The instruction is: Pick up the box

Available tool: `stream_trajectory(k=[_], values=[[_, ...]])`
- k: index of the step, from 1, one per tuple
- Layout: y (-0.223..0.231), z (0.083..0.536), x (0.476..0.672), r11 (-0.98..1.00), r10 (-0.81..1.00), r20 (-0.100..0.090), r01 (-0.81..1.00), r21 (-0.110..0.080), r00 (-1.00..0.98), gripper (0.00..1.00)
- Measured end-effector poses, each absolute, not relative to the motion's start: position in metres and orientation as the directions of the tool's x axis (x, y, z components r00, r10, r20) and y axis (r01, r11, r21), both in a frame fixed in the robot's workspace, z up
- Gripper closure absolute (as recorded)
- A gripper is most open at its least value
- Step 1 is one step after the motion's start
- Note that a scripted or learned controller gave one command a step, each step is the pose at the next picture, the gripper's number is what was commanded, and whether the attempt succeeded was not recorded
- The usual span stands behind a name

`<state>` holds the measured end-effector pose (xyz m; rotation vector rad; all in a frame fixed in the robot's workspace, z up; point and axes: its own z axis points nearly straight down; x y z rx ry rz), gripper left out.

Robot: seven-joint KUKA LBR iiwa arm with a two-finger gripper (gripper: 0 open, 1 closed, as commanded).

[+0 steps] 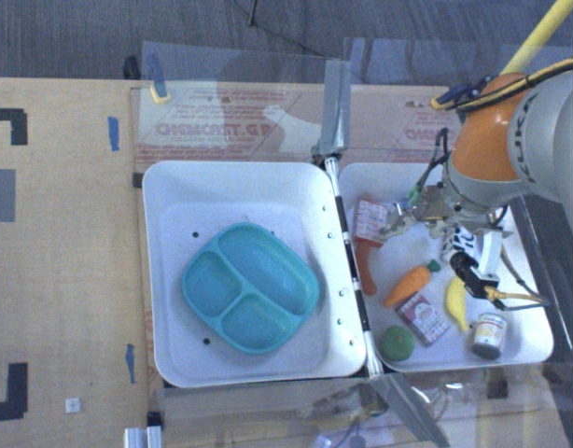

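The box (424,317), small and reddish, is lying tilted near the front of the right bin (538,343). To its far left, a teal divided plate (251,287) is sitting alone in the left bin (165,250). Crowding the box, a green ball (396,343) is resting just beside its lower left corner, a carrot (409,285) is touching its upper edge, and a banana (456,303) and a small jar (487,333) are lying close on its right. A pink packet (370,219) is lying farther back. The gripper (403,215) is hovering beside that packet, well apart from the box; whether its fingers are spread or pressed together I cannot tell.
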<state>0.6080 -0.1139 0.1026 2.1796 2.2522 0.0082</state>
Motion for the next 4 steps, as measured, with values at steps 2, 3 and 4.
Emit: stream_trajectory(k=[2,3,4], values=[[-0.132,0.088,0.518,0.123,0.992,-0.003,0.992,0.007,-0.123,0.00],[-0.115,0.088,0.612,-0.338,0.941,-0.001,0.941,0.006,0.338,0.00],[-0.116,0.086,0.666,-0.433,0.902,-0.005,0.901,-0.006,0.433,0.00]])
